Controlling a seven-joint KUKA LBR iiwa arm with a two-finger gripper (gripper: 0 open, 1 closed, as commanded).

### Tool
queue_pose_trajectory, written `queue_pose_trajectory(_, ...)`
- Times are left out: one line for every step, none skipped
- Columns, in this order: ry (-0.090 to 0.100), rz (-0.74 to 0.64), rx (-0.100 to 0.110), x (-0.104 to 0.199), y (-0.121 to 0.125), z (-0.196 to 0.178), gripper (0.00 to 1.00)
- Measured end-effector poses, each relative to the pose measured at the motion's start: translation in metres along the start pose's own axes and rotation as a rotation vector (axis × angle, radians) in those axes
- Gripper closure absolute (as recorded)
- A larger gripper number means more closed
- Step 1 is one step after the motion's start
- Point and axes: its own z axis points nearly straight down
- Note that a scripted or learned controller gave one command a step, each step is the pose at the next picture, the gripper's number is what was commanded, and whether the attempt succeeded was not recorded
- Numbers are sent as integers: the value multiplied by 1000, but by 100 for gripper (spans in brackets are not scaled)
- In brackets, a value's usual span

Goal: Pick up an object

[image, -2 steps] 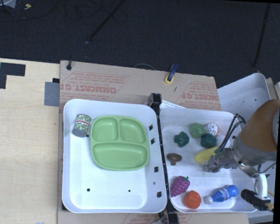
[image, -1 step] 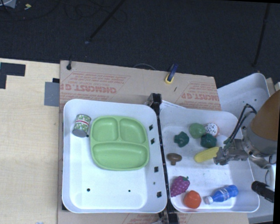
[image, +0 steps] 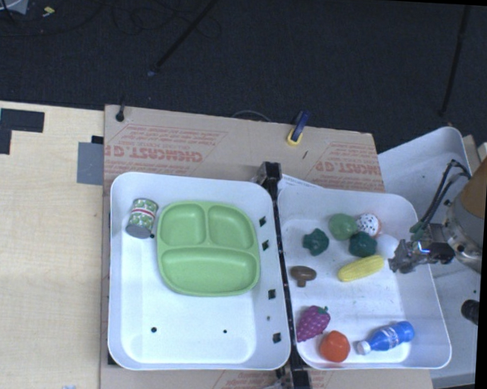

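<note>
Toy corn cob (image: 360,268), yellow, lies in the right bin (image: 421,327) near its right wall, just below a dark green toy (image: 361,244) and a speckled white ball (image: 368,224). The pincer (image: 405,257) sits just right of the corn at the bin's right edge; whether it is released or clenched cannot be told. The left bin (image: 127,306) holds a green divided plate (image: 208,249) and a small can (image: 142,217).

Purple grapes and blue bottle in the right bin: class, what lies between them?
In the camera view, a red-orange tomato lies between the purple grapes and the blue bottle, near the right bin's front edge.
</note>
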Motion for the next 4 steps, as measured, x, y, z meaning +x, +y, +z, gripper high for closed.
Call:
queue_pose_trajectory(1,-1,2,-1,0,-22,100)
queue_pose_trajectory(3,-3,5,43,2,-17,100)
queue_pose_trajectory(3,-3,6,98,1,-7,100)
queue_pose_trajectory(4,-4,6,152,-13,-11,100)
